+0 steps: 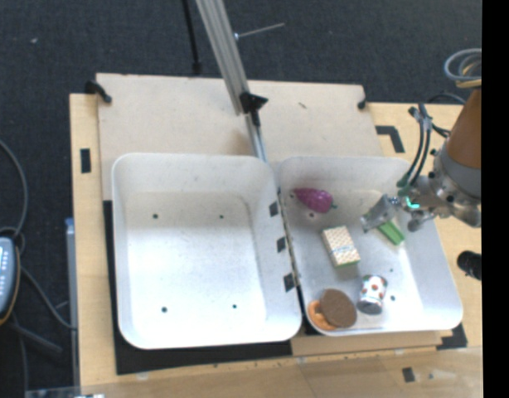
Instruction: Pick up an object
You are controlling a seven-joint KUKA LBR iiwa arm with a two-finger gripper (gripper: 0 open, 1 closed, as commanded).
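In the right bin (420,222), unlabelled objects

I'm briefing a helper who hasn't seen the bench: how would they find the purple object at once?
Look at the right bin, the one the arm reaches into. Near its far wall, close to the divider between the bins, lies the purple object. It is the only purple thing; its nearest neighbour, the pale patterned block, is squarish and cream.

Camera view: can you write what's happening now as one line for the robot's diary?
stage: reaching | hand: over right white bin | nearest: small green block | also there: purple plum-shaped toy, tan wafer-like block
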